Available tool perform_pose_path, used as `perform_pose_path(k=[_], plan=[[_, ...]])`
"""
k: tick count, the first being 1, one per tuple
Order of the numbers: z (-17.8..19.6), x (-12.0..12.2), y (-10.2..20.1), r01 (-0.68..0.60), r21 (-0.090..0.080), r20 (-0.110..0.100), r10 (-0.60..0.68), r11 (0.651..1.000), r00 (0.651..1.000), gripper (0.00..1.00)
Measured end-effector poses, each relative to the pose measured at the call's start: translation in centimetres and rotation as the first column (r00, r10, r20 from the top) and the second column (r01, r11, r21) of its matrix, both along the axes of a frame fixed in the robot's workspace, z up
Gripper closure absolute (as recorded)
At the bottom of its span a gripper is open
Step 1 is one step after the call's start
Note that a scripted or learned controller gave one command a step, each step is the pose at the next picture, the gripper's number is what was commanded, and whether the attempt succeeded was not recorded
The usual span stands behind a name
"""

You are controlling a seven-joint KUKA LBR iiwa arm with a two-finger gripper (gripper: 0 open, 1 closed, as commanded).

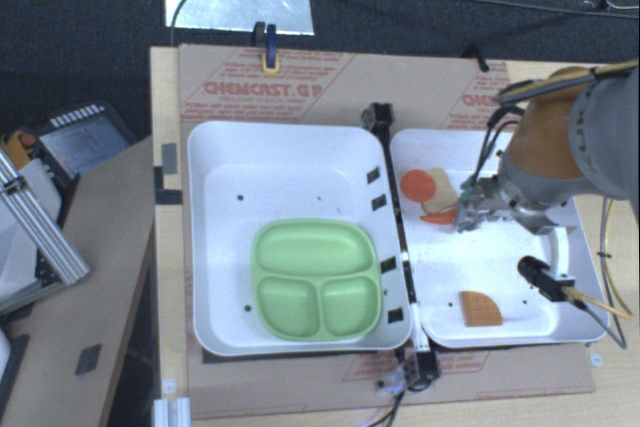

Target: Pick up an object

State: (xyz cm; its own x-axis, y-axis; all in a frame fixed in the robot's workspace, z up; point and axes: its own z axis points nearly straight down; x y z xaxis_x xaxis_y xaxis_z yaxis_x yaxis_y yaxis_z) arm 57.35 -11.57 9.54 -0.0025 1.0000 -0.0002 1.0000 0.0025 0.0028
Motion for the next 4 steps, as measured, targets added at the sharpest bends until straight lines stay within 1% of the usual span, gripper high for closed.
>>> perform_pose_path(k=[1,2,3,4], plan=[[4.5,0.1,-0.7,0.002,-0.001,0.003,-0.002,1.0,1.0,1.0],[10.8,0.8,-0.8,-0.002,-0.002,0.005,0.002,1.0,1.0,1.0],[16.1,1.0,-0.9,-0.002,-0.002,0.005,0.002,1.0,1.0,1.0],[14.9,2.2,3.5,-0.005,0.001,-0.001,0.005,1.0,1.0,1.0]])
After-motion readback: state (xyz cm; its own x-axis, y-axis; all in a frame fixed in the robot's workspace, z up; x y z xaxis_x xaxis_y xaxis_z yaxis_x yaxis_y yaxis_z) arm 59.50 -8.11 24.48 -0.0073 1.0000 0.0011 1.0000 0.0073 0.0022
